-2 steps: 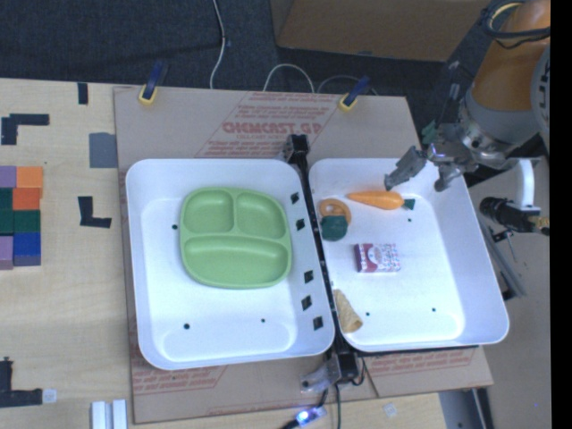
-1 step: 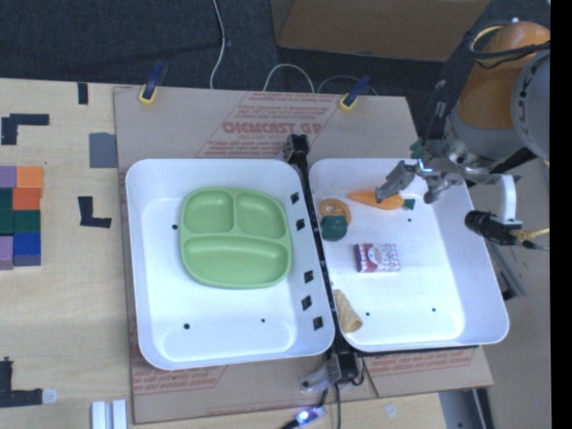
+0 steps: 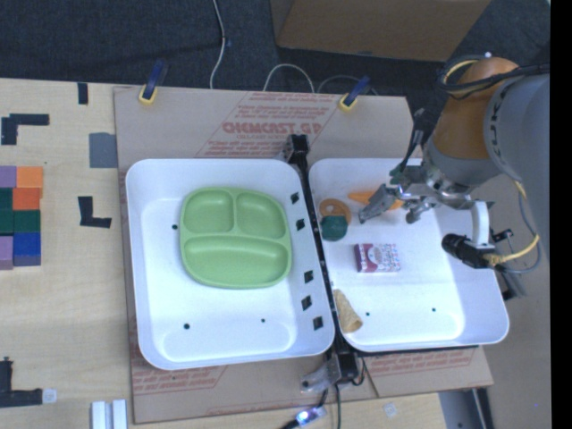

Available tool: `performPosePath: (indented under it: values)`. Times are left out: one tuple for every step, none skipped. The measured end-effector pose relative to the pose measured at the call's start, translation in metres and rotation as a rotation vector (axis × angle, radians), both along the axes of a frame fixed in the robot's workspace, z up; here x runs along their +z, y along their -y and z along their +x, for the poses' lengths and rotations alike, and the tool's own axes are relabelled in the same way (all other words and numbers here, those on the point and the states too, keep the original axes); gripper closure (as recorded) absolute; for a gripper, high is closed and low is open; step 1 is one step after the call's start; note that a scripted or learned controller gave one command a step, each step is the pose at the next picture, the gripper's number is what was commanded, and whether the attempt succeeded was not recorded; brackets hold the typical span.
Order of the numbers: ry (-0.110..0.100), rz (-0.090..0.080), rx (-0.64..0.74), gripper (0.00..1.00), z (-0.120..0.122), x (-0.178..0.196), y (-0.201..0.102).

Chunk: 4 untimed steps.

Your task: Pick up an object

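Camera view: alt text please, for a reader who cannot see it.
A grey arm's gripper hovers over the right bin, near an orange piece, a tan ring, a green ball and a small packet. The left bin holds a green tray.

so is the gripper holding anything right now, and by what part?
Nothing visibly held: the gripper hovers over the right bin, with the orange piece just beside its fingers, not between them.

Dark carpet floor (image 3: 107, 16), cardboard box (image 3: 384, 7) behind wooden bench (image 3: 63, 329)
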<state>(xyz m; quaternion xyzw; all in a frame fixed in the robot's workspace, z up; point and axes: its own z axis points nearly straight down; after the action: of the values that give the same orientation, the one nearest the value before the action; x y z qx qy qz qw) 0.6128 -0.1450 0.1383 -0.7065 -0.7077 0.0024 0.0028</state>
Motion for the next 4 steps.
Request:
performPosePath:
  values:
    - [0.005,-0.002,0.000,0.00,-0.001,-0.053,-0.001]
    - [0.006,-0.001,0.001,1.00,0.000,-0.040,-0.002]
    - [0.009,-0.001,0.000,1.00,0.004,0.002,0.001]
    - [0.009,-0.001,0.000,1.00,0.013,0.052,0.006]
